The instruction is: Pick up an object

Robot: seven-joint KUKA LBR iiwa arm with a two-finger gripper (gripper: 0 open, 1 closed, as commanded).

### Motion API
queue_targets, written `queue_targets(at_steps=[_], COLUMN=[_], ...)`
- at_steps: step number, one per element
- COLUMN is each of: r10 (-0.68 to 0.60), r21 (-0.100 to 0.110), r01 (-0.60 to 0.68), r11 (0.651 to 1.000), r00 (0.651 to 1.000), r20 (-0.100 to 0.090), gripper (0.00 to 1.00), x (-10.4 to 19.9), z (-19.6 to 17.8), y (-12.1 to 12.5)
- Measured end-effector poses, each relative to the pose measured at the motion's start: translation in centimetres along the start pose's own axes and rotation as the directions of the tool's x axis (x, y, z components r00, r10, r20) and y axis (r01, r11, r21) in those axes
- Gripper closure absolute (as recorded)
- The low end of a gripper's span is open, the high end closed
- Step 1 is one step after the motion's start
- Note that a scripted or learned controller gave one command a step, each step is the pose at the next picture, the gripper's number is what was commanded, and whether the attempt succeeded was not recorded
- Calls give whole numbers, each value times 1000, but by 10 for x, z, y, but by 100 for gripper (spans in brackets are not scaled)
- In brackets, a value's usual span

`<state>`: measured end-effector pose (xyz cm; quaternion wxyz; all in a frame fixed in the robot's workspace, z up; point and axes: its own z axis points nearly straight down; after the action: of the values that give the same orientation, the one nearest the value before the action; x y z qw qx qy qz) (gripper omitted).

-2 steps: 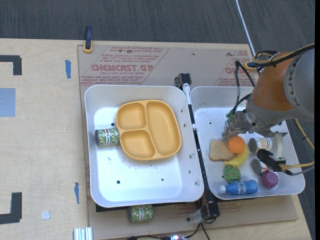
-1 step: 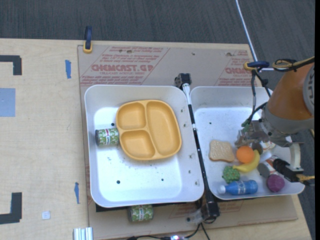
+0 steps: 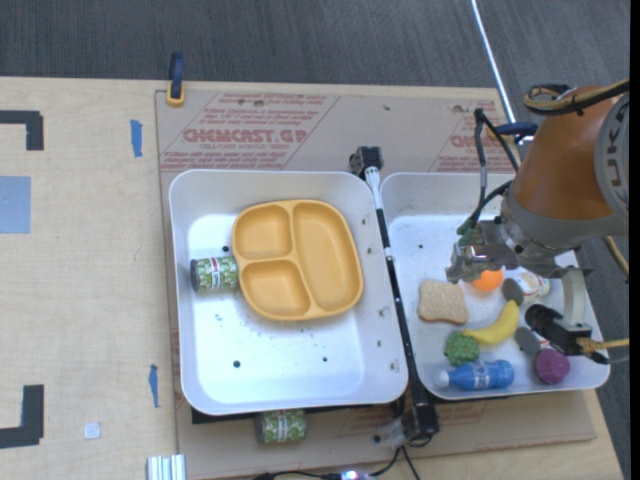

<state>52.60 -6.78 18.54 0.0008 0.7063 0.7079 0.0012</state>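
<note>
Reach step: gripper (image 3: 478,265) low in right bin (image 3: 425,230), beside orange ball (image 3: 487,280). Finger state: cannot tell. Next: centre over ball, close, lift.

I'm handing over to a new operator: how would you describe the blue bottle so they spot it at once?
Look in the right bin, along its near edge. The bottle lies on its side there, between the broccoli and the purple ball, below the banana. It is the only blue item.

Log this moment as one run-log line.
arm: over right bin | gripper: above orange ball, grasp unconfirmed | nearby: bread slice, banana | left bin: yellow divided plate, green can
</note>
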Motion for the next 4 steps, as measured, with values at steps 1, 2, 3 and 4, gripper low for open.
queue_targets(at_steps=[1, 2, 3, 4], r10=[2, 2, 3, 3], r21=[1, 1, 1, -3], r01=[-2, -2, -3, -3], r11=[1000, 1000, 1000, 1000], r00=[1000, 1000, 1000, 1000], r20=[0, 2, 0, 3], gripper=[0, 0, 0, 0], x=[-1, -38, -37, -25], z=[0, 96, 99, 99], y=[0, 104, 31, 37])
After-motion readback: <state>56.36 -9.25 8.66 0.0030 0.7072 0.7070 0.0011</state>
